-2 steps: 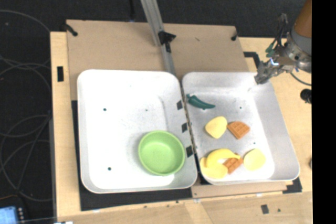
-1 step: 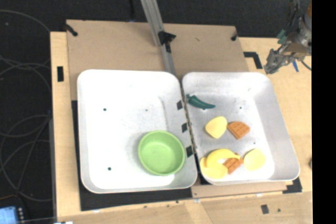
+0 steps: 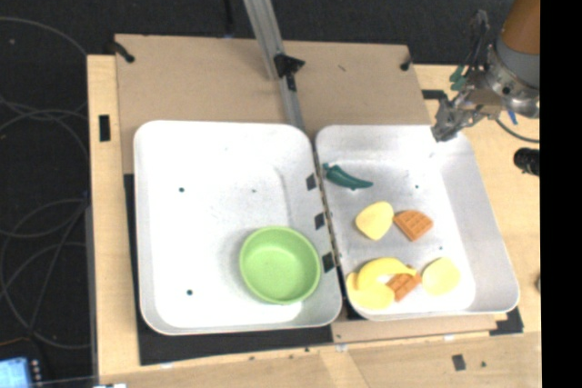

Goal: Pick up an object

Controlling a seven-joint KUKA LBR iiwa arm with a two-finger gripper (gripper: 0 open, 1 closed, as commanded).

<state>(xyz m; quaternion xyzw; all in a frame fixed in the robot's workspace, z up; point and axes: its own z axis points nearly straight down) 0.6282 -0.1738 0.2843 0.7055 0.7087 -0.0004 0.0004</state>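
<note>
My gripper (image 3: 445, 128) hangs at the far right corner of the right bin (image 3: 473, 195), with nothing visible between its fingers. Well below it in that bin lie a green chili-shaped piece (image 3: 346, 178), a pale yellow lump (image 3: 374, 220), an orange waffle-like piece (image 3: 412, 224), a yellow piece (image 3: 376, 281) with a small orange piece (image 3: 403, 286) on it, and a round yellow piece (image 3: 440, 276). A green bowl (image 3: 279, 263) sits in the left bin (image 3: 182, 177) near its front right corner.
A slanted metal pole (image 3: 262, 14) rises from behind the bins near their shared edge. The bins rest on a brown board (image 3: 200, 77) on the wooden bench. Cables lie on the dark floor at left.
</note>
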